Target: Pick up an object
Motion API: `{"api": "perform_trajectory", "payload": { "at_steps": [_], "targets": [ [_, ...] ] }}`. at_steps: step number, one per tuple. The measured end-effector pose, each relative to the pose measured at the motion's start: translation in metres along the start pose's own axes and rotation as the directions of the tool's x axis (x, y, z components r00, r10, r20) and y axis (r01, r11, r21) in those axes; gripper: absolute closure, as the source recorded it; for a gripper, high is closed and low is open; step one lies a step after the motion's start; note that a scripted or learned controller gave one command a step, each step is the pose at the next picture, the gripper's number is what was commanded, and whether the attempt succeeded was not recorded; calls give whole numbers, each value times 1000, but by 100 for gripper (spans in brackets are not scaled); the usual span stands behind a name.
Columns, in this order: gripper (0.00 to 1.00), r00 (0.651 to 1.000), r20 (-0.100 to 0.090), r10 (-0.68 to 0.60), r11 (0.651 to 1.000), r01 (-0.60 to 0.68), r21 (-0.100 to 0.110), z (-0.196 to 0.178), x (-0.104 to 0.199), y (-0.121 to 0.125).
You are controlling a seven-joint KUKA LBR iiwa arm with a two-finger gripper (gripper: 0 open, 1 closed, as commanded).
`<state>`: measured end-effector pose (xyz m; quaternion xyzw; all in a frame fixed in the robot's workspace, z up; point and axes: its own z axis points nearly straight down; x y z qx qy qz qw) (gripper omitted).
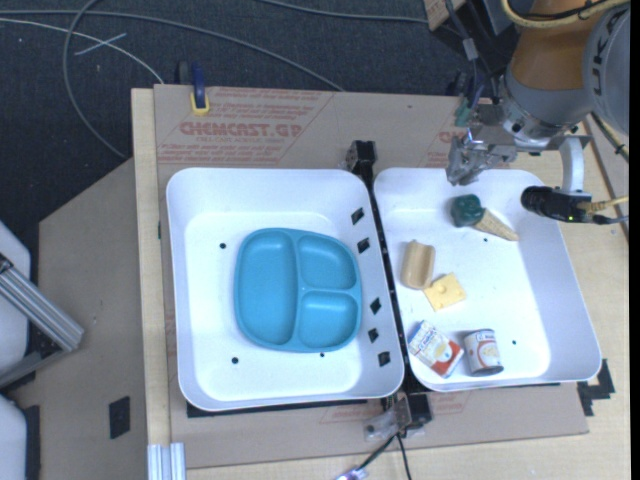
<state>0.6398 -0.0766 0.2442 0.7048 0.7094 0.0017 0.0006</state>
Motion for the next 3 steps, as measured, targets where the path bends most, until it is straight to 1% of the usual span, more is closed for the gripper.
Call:
{"api": "perform_trajectory", "payload": {
  "at_steps": [1,2,3],
  "targets": [
    [100,1000,-2,0,1000,0,6,14,57,-1],
    [100,1000,-1,1,1000,-1,6,26,110,2],
    [100,1000,-1,1,1000,-1,1,18,162,14]
  ]
}}
